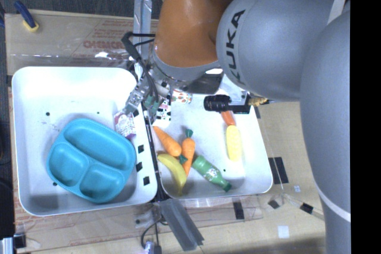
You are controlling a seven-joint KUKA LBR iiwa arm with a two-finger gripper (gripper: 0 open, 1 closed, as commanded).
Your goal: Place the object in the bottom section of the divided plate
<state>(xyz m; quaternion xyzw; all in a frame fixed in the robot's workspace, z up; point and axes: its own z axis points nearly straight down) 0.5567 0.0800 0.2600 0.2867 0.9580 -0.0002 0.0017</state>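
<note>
Fingers of the gripper are seen above the right wall of the left bin, pointing down and to the left; whether they are open or closed cannot be told. A small packet, white with purple marks, is seen just below the fingertips, touching or nearly touching them, and a firm hold on it cannot be confirmed. The packet is placed beside the upper right edge of the blue divided plate, which is laid in the left bin. In the right bin, two carrots, a banana, a green bottle and a yellow piece are found. Both bins are carried by the worktop.
</note>
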